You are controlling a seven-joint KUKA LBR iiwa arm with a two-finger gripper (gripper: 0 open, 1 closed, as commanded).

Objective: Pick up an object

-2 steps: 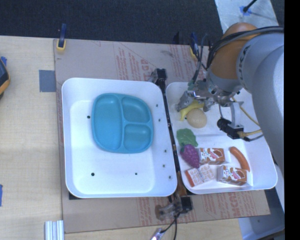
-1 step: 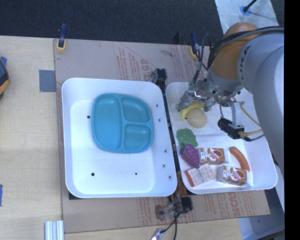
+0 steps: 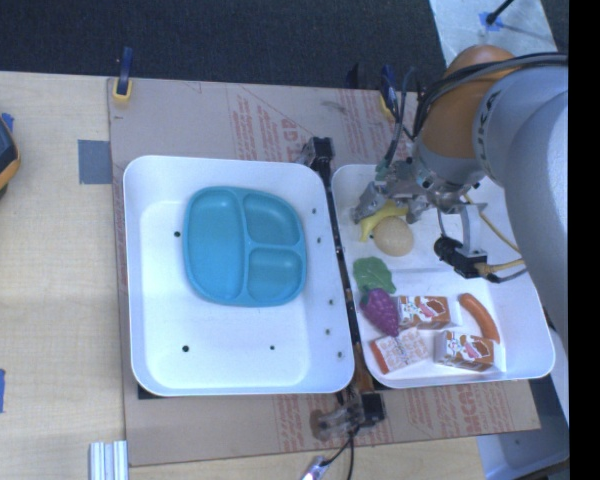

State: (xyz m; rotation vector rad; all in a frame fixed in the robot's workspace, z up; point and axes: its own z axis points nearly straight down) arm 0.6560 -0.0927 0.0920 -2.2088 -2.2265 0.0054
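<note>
A fixed camera looks down at a slant on a bench (image 3: 50, 298) that carries 2 shallow white bins side by side.

The left bin (image 3: 155, 358) holds 1 thing: a blue plate (image 3: 245, 246) with 3 compartments, lying flat near the bin's centre, a little toward its far edge.

The right bin (image 3: 525, 353) holds the small items. Near its far left corner lie a yellow banana (image 3: 372, 223) and, touching it, a pale egg (image 3: 393, 237). Along the left edge, nearer the camera, sit a green leaf (image 3: 372, 273) and purple grapes (image 3: 382, 311), touching each other. Toward the near edge are 3 snack packets (image 3: 423, 311), printed red and white, close together. A sausage (image 3: 479, 317) lies by the right edge, just beside the packets.

The arm (image 3: 530, 138), grey with an orange band, reaches in from the right. Its gripper (image 3: 388, 196) hangs low over the far left corner of the right bin, right above the banana and egg. Cables and the wrist hide the tips, so whether it is released or clenched cannot be told, and nothing can be seen held.

This looks like the approach or grasp step, aimed at the banana or egg. The next move calls for closing squarely on 1 item, then lifting straight up.
</note>
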